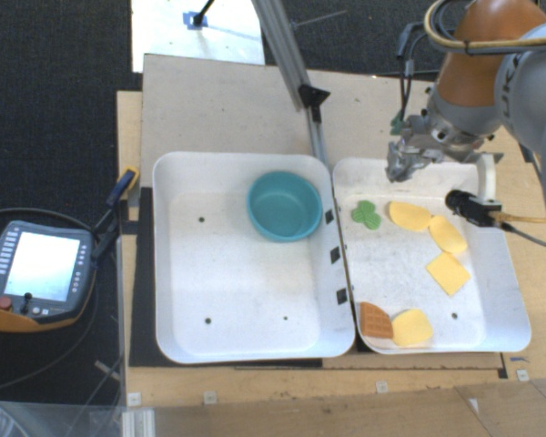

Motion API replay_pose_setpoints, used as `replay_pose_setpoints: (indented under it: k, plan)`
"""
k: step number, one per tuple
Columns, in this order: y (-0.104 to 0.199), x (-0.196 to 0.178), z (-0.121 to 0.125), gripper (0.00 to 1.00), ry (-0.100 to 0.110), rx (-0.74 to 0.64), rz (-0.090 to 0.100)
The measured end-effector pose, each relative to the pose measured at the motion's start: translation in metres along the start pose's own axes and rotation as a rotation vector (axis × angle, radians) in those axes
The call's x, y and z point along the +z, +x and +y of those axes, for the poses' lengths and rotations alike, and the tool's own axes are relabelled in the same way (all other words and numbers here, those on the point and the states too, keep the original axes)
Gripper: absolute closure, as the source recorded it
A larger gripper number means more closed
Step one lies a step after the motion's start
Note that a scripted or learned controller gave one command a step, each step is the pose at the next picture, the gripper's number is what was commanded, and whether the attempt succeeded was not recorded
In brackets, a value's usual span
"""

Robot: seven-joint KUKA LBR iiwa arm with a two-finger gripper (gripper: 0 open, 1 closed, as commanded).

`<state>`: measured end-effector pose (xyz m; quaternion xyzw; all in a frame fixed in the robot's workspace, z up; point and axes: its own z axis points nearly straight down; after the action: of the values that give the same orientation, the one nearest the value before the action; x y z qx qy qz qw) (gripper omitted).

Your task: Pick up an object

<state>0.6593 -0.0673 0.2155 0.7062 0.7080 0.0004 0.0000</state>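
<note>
My gripper [400, 168] hangs over the far edge of the right bin [505, 330], above and slightly right of a small green piece [365, 214]. Nothing shows between its fingers. Just below it lie two yellow oval pieces [409, 215] [447, 236]. A yellow square piece [448, 273] rests in the middle of the bin. At the near edge sit a brown waffle-like piece [375, 320] and another yellow piece [411, 328].
The left bin [218, 326] holds a teal bowl [284, 205] at its far right corner. A metal pole [287, 53] slants down to the gap between the bins. A handheld control pendant [36, 269] lies left of the bench.
</note>
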Motion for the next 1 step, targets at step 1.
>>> replay_pose_setpoints:
  k: [1]
  plan:
    - [0.0372, -0.0001, -0.0234, 1.0, 0.0, -0.001, 0.0]
